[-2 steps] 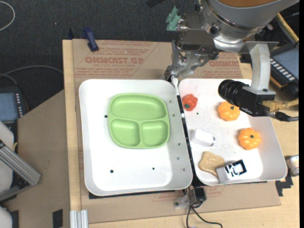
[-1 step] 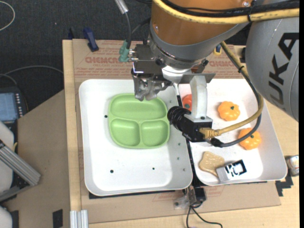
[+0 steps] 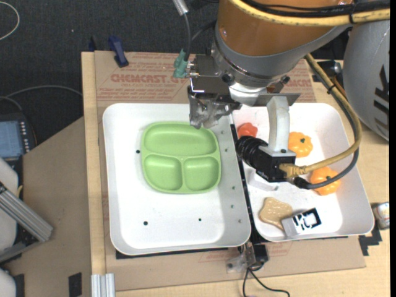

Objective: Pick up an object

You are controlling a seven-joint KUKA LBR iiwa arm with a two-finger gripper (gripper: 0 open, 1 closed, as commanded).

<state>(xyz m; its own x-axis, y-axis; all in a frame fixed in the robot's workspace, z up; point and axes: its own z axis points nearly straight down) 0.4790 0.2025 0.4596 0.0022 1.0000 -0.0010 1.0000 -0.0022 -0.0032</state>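
Observation:
My gripper hangs under the big orange-banded wrist, over the far edge of the left bin. It is just above the back rim of a green divided plate that lies flat in that bin. Nothing shows in its grasp. In the right bin lie a small red piece, an orange pumpkin-shaped toy, another orange toy, a tan cookie-shaped piece and a grey block with a black-and-white tag.
A black hose end with a yellow cable droops from the arm across the right bin's left side, beside a white upright part. The bins' shared rim runs just right of the plate. Cardboard surrounds both bins.

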